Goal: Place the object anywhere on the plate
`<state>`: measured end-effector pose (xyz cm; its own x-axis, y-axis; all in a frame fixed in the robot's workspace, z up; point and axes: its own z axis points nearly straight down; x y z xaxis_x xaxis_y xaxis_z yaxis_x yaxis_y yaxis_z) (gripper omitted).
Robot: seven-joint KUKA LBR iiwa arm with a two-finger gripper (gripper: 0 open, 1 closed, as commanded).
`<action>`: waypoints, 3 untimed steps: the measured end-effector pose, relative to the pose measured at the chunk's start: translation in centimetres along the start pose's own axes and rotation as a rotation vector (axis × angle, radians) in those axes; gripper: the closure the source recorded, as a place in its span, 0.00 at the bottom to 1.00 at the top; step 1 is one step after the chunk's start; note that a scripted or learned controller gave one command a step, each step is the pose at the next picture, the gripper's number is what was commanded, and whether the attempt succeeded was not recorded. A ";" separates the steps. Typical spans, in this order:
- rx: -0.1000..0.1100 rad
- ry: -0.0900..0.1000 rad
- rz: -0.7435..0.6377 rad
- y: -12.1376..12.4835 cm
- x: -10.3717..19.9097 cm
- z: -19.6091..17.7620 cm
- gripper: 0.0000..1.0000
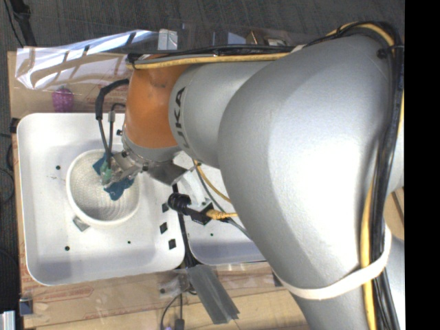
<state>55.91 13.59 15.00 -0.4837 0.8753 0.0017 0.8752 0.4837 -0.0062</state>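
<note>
Now pincer (113, 174) over plate (86, 198), left of frame; teal object (115, 188) at its tip, grip unclear. Advise: lower gently, release at plate centre, retreat straight up.

Purple thing (62, 100) sits just past the left bin's (41, 253) far rim, crinkly clear plastic (82, 53) right behind it.

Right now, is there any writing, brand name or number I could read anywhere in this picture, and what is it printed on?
"KUKA": dark letters running sideways down the grey arm, just past its orange band; only part of the word is plainly legible.
I can read no other words, numbers or signs: none on the plate, the left bin or the purple thing beyond it.
</note>
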 end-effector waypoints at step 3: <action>-0.004 -0.003 -0.382 3.5 -3.2 4.6 1.00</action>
<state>60.47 12.51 10.40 -0.7751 0.6319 0.0003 0.6319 0.7751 -0.0015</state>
